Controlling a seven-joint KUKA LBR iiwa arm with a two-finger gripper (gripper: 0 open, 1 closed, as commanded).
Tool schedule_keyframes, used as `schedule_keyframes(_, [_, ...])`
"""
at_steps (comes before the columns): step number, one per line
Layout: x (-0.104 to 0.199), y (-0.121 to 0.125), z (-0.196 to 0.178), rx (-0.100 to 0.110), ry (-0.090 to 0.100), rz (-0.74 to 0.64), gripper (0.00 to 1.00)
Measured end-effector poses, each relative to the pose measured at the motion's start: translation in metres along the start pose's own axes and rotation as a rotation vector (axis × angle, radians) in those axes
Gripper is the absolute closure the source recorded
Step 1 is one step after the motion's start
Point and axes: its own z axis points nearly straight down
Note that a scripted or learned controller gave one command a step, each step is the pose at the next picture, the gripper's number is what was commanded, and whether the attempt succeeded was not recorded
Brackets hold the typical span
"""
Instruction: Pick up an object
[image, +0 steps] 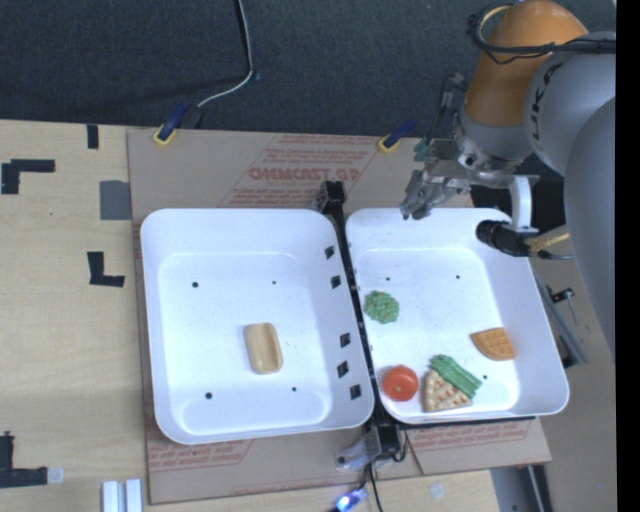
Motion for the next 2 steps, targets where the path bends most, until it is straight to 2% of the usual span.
schedule_keyframes(1, [0.009, -0.029, 0.050, 0.007, -0.001, 0.004, 1.00])
schedule_keyframes(2, [0.100, -0.010, -0.046, -0.009, 0.002, -0.006, 1.00])
